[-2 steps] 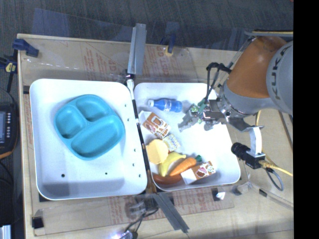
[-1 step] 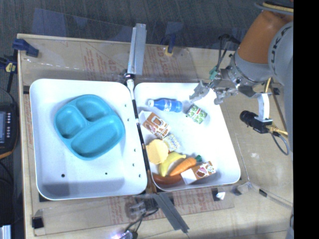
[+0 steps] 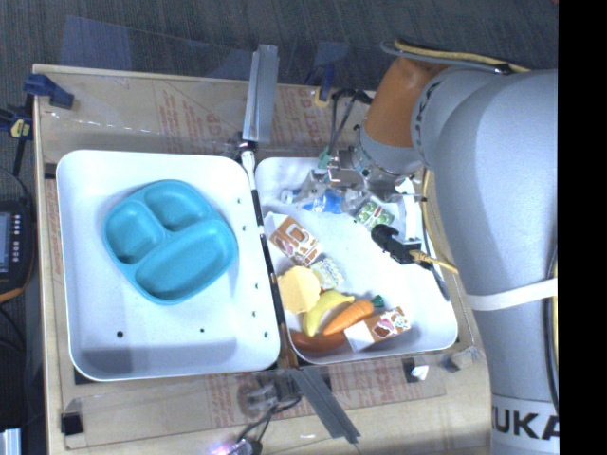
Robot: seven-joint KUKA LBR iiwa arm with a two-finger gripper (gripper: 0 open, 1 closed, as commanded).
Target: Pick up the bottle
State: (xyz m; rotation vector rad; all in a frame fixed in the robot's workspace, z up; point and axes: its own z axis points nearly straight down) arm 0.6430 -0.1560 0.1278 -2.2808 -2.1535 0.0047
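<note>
Crowding the far corner of the right bin (image 3: 432, 335), gripper (image 3: 346, 176) over half-hidden bottle (image 3: 318, 200), grip unclear

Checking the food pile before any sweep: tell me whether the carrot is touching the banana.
Touching. The camera view shows the carrot lying right against the banana in the right bin, with no gap between them.

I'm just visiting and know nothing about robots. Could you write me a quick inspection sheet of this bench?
Surface: two white bins side by side, left bin and right bin, on a wooden bench.
Job's things: bottle lying at the right bin's far end.
Clutter: blue tray in left bin; carton, banana, carrot in right bin.
Pincer: pincer low over the bottle; grip unclear.
Cables: black cable at left edge.
Surroundings: dark floor.
</note>
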